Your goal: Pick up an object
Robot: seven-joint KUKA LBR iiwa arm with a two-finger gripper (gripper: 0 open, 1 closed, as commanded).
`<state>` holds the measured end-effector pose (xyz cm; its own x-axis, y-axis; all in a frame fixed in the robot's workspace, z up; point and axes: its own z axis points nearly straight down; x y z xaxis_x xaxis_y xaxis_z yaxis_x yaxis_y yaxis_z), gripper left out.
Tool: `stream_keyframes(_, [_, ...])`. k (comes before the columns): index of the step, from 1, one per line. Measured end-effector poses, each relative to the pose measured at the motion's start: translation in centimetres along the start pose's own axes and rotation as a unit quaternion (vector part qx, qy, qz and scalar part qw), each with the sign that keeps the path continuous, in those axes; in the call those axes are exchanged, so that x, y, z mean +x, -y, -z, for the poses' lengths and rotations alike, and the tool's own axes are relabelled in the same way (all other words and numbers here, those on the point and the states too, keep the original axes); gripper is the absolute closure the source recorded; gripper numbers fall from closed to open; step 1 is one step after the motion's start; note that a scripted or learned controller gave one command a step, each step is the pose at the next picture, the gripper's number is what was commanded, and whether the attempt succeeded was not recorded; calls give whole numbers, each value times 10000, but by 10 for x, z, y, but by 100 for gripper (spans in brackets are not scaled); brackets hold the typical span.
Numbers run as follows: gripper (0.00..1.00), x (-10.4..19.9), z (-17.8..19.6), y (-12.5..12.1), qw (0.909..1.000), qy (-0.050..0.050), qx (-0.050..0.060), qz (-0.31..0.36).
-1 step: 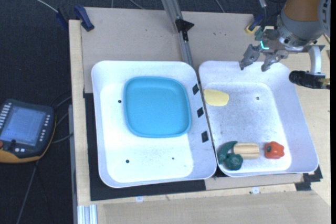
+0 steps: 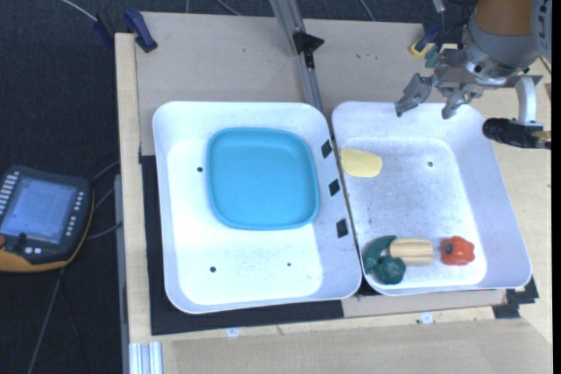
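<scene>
End effector [image 2: 431, 105] hangs over the right bin's [image 2: 500, 188] far rim, fingers spread, nothing between them. Candidate: yellow piece [image 2: 361, 163] by the left wall, likely light, smooth, rounded; grip across its narrow width. Red, tan, green toys [image 2: 419, 254] crowd the near edge. Blue tray [image 2: 263, 178] fills the left bin; table pale, cables on dark floor

Fixed overhead view, slanted down.
Looks from above the bench [image 2: 263, 57], taking in both bins at moderate distance.
</scene>
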<state>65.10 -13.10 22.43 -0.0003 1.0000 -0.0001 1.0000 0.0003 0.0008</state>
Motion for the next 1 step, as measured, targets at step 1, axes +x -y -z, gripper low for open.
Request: stream_keyframes(1, [0, 5, -59, -5, 10000, -4, 25, 2])
